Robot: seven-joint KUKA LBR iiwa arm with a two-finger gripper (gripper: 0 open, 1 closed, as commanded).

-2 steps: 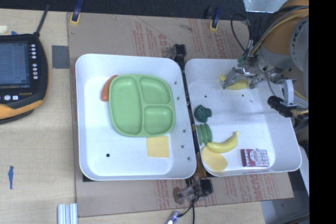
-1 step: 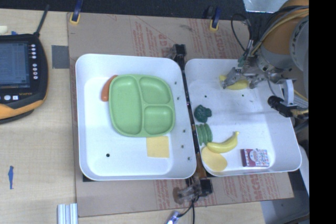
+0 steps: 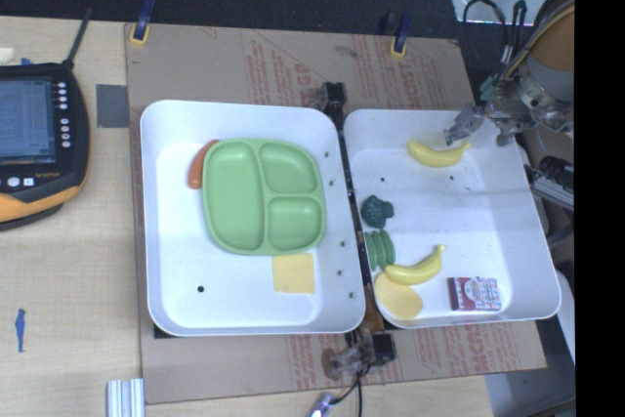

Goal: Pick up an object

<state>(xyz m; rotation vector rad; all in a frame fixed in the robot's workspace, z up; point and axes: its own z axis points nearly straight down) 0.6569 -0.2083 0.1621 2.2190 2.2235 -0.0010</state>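
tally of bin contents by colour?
Yellow: 4 — banana, banana, round piece, square slice
Green: 3 — tray, broccoli, ridged piece
Orange: 1 — piece under tray
Red/white: 1 — box
Total: 9

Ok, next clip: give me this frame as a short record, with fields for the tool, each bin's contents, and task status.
tool: at the far right corner of the right bin, just above one end of the upper banana
left bin: green divided plate, orange item partly under the plate's edge, yellow square
right bin: upper banana, dark green item, green ridged item, lower banana, yellow round piece, small red and white box
task status: nothing visibly lifted; all objects lie in the bins
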